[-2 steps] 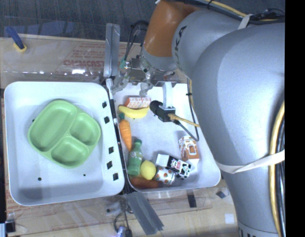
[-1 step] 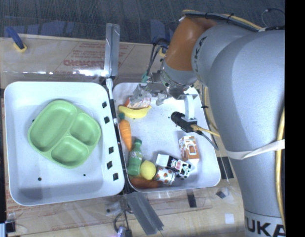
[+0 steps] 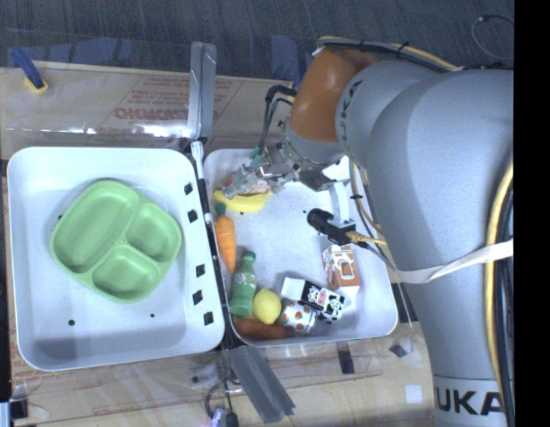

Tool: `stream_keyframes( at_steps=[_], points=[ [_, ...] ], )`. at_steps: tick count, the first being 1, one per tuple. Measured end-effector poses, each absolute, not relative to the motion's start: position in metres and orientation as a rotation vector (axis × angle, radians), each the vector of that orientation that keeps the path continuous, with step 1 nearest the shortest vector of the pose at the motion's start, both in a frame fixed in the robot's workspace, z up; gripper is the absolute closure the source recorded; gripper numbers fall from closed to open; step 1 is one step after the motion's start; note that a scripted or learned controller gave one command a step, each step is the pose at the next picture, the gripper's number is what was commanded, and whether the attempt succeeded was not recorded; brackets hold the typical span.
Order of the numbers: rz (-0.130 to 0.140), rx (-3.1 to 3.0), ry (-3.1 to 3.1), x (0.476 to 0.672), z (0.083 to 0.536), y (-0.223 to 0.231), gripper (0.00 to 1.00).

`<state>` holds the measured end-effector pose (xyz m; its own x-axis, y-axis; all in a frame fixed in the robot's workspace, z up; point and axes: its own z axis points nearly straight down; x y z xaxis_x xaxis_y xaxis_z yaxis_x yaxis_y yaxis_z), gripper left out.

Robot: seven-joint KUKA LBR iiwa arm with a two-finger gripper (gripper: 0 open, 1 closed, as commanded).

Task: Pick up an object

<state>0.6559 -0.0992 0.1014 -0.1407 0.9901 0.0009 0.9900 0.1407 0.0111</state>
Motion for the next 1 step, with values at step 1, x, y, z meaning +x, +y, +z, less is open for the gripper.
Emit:
stream_keyframes(
  at_steps=[1],
  points=[
    [0.014,2.046,2.366,0.6576,0.1139,-0.1002,1.00]
  ],
)
